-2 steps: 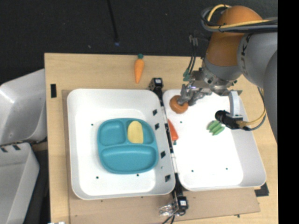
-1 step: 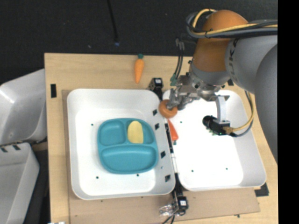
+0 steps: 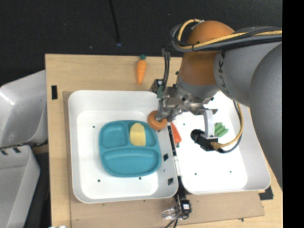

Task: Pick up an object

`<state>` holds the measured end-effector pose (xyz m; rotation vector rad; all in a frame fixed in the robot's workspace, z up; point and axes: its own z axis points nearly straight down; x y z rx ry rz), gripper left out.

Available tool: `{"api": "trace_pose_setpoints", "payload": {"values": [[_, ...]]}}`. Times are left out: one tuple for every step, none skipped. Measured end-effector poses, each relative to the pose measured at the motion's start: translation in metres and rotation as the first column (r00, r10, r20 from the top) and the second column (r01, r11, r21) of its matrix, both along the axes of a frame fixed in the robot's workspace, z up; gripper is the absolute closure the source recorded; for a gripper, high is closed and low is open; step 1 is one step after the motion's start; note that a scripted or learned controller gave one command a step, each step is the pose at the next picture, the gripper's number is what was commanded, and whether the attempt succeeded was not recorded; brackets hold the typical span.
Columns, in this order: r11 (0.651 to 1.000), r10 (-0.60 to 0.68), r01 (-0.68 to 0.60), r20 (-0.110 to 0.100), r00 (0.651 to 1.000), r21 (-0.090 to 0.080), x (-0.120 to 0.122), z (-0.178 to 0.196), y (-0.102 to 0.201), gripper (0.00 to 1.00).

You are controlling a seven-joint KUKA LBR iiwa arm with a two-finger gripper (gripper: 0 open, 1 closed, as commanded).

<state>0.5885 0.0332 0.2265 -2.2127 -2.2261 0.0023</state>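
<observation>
My gripper (image 3: 163, 112) hangs over the ridge between the two bins, near their far edge. A round orange object (image 3: 155, 121) lies right under its tip, at the left bin's right rim; I cannot see whether the two touch. Just to the right of the ridge, a small red-orange piece (image 3: 175, 134) rests in the right bin. A blue divided plate (image 3: 124, 156) sits in the left bin (image 3: 85, 175), with a pale yellow object (image 3: 137, 135) in its upper right compartment. A green object (image 3: 220, 128) lies in the right bin (image 3: 223, 175), partly behind the arm's cables.
A toy carrot (image 3: 141, 70) lies on the wooden bench beyond the left bin. The grey arm and its orange band (image 3: 204, 56) cover the right bin's far part. A black cable fitting (image 3: 201, 139) hangs over the right bin's middle.
</observation>
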Motion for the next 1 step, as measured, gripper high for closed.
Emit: {"api": "trace_pose_setpoints", "payload": {"values": [[1.000, 0.002, -0.002, 0.004, 1.000, 0.001, -0.0142, 0.0157, 0.0537, 1.00]]}}
